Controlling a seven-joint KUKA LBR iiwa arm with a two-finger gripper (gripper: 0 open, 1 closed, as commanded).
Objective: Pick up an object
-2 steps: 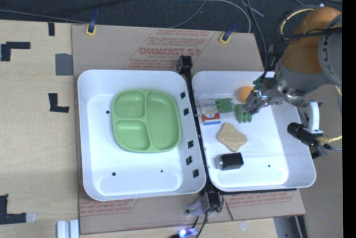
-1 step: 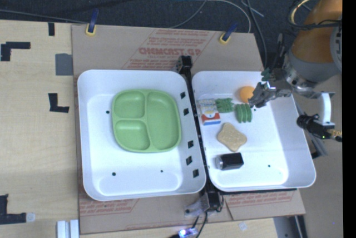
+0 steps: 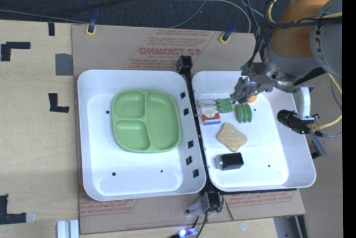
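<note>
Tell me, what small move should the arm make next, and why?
Probably a short drop straight down. The gripper hangs in the right bin, just over the green toy and next to the small carton, and nothing shows between its fingers yet. The toy is the closest thing under it, so lowering onto it looks the simplest try.

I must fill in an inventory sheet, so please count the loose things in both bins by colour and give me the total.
Green: 3, the divided plate, the ridged piece and the small piece beside it
Tan: 1, the bread-like slice
Black: 1, the small block
White with red: 1, the small carton
Orange: 1, a bit partly hidden by the gripper
Total: 7
</note>
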